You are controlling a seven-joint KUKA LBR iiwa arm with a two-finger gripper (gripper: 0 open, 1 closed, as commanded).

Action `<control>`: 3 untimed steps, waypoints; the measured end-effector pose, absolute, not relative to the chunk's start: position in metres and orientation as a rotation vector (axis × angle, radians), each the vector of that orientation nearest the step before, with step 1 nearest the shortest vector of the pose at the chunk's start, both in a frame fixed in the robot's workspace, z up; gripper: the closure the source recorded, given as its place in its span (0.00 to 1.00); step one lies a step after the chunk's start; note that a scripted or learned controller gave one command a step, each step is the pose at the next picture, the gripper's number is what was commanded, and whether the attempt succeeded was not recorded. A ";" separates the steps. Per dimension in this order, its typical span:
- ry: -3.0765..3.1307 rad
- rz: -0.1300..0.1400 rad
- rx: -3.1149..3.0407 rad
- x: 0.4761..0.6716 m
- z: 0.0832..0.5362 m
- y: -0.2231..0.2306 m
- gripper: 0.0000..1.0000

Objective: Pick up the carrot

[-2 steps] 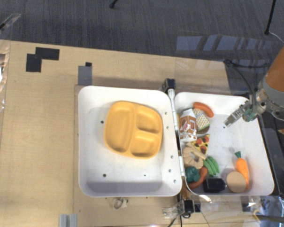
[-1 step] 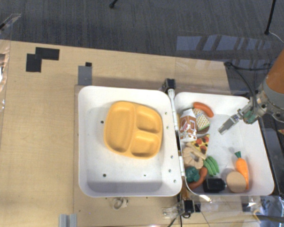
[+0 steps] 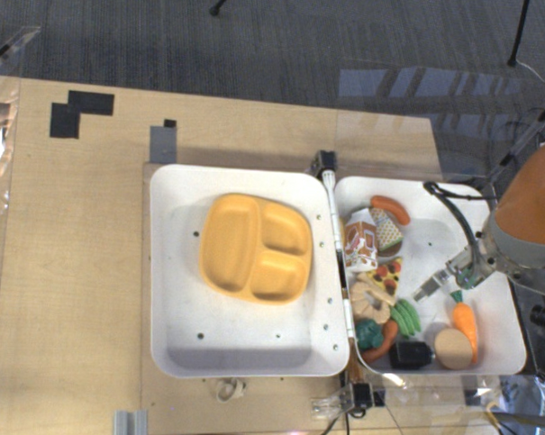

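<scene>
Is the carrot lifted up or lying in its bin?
Lying in the right bin. The carrot rests on the floor beside the gripper, not between its fingers.

Grey arm [image 3: 524,246] — orange band, black cable

A robotics lab: a pale wooden bench [image 3: 72,275] stands on grey carpet [image 3: 280,41], with two shallow white plastic bins [image 3: 172,343] fixed on it, black tape markers [image 3: 79,112] left of them and loose cables [image 3: 336,422] just below.
</scene>
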State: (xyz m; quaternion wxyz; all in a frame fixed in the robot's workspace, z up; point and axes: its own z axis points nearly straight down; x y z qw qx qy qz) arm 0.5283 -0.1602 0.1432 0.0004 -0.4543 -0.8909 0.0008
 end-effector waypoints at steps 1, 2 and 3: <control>-2.753 -0.006 -1.545 0.508 0.090 -0.190 0.00; -2.626 -0.007 -1.759 0.493 0.090 -0.170 0.00; -2.448 -0.013 -1.985 0.492 0.089 -0.194 0.00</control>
